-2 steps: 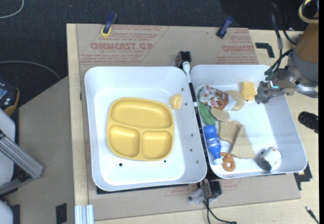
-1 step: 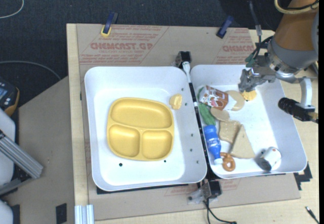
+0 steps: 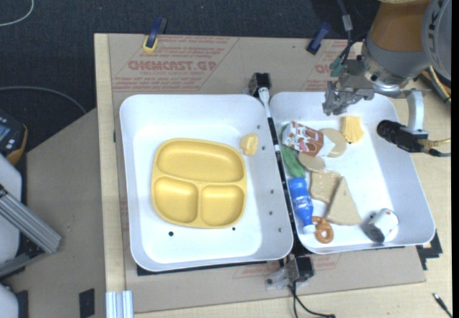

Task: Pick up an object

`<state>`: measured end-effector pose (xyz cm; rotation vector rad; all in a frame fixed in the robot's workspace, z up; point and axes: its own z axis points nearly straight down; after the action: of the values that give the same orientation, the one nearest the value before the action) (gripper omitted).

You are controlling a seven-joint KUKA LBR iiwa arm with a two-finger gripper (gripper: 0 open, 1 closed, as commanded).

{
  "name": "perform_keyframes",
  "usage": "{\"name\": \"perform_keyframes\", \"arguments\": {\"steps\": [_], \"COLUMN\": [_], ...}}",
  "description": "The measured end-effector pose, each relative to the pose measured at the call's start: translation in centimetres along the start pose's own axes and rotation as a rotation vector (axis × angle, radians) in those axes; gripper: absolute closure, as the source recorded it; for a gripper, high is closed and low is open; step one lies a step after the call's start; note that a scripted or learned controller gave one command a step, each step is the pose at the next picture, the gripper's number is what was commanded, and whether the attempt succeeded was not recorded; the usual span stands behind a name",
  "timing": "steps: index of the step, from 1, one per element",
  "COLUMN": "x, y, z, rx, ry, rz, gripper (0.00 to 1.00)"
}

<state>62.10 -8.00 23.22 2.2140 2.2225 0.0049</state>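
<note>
My gripper (image 3: 336, 105) hangs over the far rim of the right bin (image 3: 409, 187), near its far left corner, my grey wrist and orange band reaching in from the right; whether it is open or closed I cannot tell from this angle, and nothing shows held in it. Just below it lies the clutter: a red-and-white packet (image 3: 303, 138) near the divider, a tan round piece (image 3: 332, 141) touching it, and a pale yellow cheese-like wedge (image 3: 351, 128) just beside that. Along the bin's left wall run a green item (image 3: 291, 161) and a blue-and-white bottle (image 3: 302, 203), end to end, with a slice of bread (image 3: 337, 198) beside them toward the middle. A small pretzel (image 3: 323, 231) sits at the near edge, and a grey-and-white round object (image 3: 381, 224) rests in the near right corner. A black cylinder (image 3: 396, 135) on my arm overhangs the right wall. The right half of this bin's floor lies bare between the bread and the right wall.

In the left bin (image 3: 136, 187), a yellow three-compartment plate (image 3: 199, 181) fills the centre, white floor open all round it. A small yellow piece (image 3: 249, 143) sits just off the plate's far right corner, close to the divider. Blue clamps (image 3: 153, 34) grip the cardboard sheet's (image 3: 179, 65) far edge
</note>
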Motion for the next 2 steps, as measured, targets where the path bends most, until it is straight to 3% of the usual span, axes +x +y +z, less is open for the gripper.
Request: {"name": "perform_keyframes", "arguments": {"steps": [1, 2], "x": [-0.2, 0.7], "y": [-0.9, -0.5], "z": [1.1, -0.3], "rx": [0.008, 0.002], "ry": [0.001, 0.0], "rz": [0.004, 0.002], "gripper": [1.0, 1.0]}}
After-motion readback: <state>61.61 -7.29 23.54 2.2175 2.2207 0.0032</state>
